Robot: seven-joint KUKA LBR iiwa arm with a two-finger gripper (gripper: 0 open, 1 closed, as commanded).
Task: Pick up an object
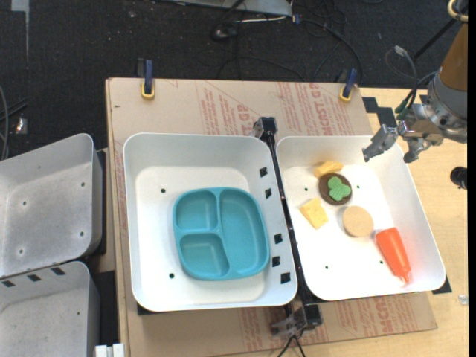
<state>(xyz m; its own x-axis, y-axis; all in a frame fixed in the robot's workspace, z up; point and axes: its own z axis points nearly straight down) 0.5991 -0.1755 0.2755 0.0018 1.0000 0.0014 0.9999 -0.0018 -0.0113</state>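
The right bin (pixel 416 199) holds several small items: a brown disc with a green top (pixel 336 189), a yellow piece (pixel 327 169) behind it, a yellow wedge (pixel 314 214), a tan round disc (pixel 358 221) and an orange bottle-shaped piece (pixel 394 253). My gripper (pixel 394 146) hangs over the bin's far right edge, up and to the right of the green-topped disc. Its two fingers are spread apart with nothing between them.
The left bin (pixel 141 199) carries a teal divided tray (pixel 220 233). Both bins rest on a cardboard-covered bench (pixel 216 103) held by clamps (pixel 148 80). Spare white bins (pixel 44 199) lie off to the left.
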